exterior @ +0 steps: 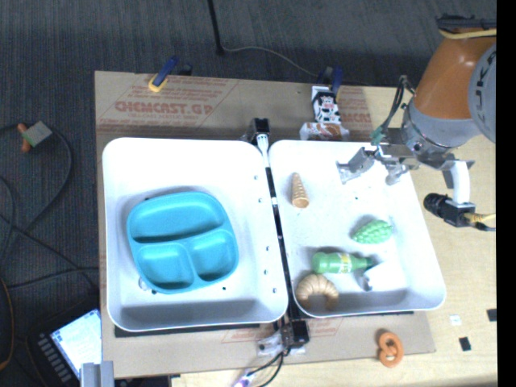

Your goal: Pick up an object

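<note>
Four toys lie in the right bin [419, 240], nearest the open, empty gripper [372, 166] being the ice-cream cone [299, 190] just toward the left bin, its long axis running roughly toward the camera

Two white bins side by side on the desk [161, 107]. Left bin [121, 160]: a blue divided tray [182, 241]. Right bin [419, 289]: a cone [299, 190], green grapes [372, 230], a green bottle [341, 262], a croissant [318, 288]. Above its far corner, the jaws [372, 166], spread, holding nothing.
</note>
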`<state>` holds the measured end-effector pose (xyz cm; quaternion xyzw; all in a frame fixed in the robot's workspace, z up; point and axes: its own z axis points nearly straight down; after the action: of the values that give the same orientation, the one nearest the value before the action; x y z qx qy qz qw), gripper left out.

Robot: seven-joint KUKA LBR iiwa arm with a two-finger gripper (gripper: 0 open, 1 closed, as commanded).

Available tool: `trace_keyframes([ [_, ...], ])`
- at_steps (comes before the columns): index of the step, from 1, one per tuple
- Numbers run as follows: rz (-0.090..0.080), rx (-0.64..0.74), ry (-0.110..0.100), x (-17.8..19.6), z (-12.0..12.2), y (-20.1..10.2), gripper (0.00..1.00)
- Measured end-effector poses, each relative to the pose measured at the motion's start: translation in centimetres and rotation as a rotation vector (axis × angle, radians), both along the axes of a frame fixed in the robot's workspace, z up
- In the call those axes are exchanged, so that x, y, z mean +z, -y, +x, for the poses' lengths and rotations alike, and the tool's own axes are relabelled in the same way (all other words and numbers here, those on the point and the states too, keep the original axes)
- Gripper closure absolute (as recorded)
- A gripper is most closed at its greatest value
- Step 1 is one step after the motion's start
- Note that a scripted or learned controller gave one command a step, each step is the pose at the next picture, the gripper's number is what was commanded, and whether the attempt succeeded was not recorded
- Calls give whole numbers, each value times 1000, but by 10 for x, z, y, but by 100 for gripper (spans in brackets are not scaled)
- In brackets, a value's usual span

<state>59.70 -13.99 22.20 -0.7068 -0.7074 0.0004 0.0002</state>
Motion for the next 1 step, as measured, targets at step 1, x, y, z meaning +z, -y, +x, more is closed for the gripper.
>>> trace_keyframes([
  [1,1,0,-3,-117,-28,-19,0],
])
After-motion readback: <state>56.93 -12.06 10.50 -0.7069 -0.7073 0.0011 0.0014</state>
